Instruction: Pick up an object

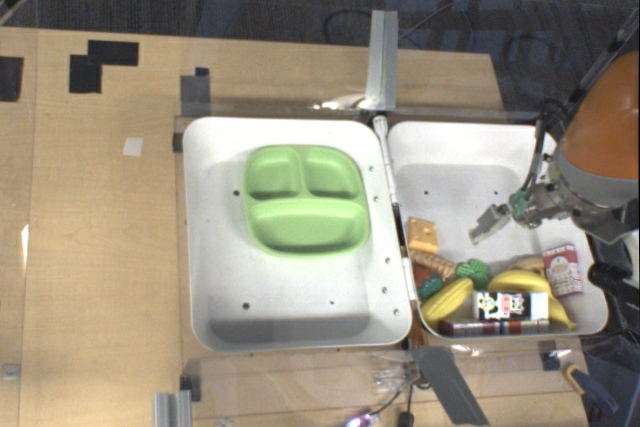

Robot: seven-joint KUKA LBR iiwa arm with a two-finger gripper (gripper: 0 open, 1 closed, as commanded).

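Bananas, a marker, a carton and a packet are heaped at the right bin's front edge. Above them the gripper is seen parted, nothing between its fingers. A green plate lies in the left bin.

A heap of small things is gathered in the near part of the right bin. Two yellow bananas are laid flat, with a green broccoli-like piece set between them. A black and white carton is placed on its side just before them, beside a dark marker. A tan wedge and a brown stick are found by the bin's left wall. A red and white packet is seen at the right.
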